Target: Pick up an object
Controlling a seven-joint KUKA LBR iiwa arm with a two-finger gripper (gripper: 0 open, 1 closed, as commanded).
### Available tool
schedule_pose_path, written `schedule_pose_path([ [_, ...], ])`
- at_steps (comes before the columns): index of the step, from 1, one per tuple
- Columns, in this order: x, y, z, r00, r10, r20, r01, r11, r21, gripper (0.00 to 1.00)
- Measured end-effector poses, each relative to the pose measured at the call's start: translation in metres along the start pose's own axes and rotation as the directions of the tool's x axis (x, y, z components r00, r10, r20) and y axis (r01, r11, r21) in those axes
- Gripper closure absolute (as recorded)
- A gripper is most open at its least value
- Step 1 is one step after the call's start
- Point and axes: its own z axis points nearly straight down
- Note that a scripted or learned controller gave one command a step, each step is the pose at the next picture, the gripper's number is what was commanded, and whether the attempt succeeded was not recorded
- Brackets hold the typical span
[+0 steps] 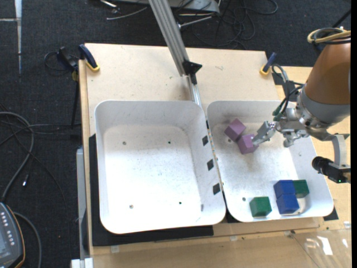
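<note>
Two shallow white bins sit side by side on a pale wooden bench (145, 77); both are smooth, glossy plastic with rounded corners, their floors speckled with fine dark marks. The left bin (111, 121) has a few small dark dots on its floor. The right bin (321, 205) holds blocks with flat faces and crisp edges (all look matte and solid-coloured). Two purple blocks (240, 136) lie touching one another in the far part of this bin, the farther one tilted on a corner, the nearer one resting just beside the gripper's tip. In the near right corner a blue block (286, 196) stands against a green block (301, 187) behind it, and a second green cube (260, 206) sits a little to their left, apart from them.

The grey arm with its orange band reaches in from the right. Its gripper (263, 134), of dull metal, points left toward the nearer purple block; whether its fingers are spread or pressed together I cannot tell, and no block is visibly between them.
</note>
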Motion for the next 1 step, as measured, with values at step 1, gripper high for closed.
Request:
schedule_pose_path([
  [1, 0.0094, 0.0181, 0.1339, 1.0, -0.002, -0.001, 0.002, 1.0, 0.008, 0.0],
])
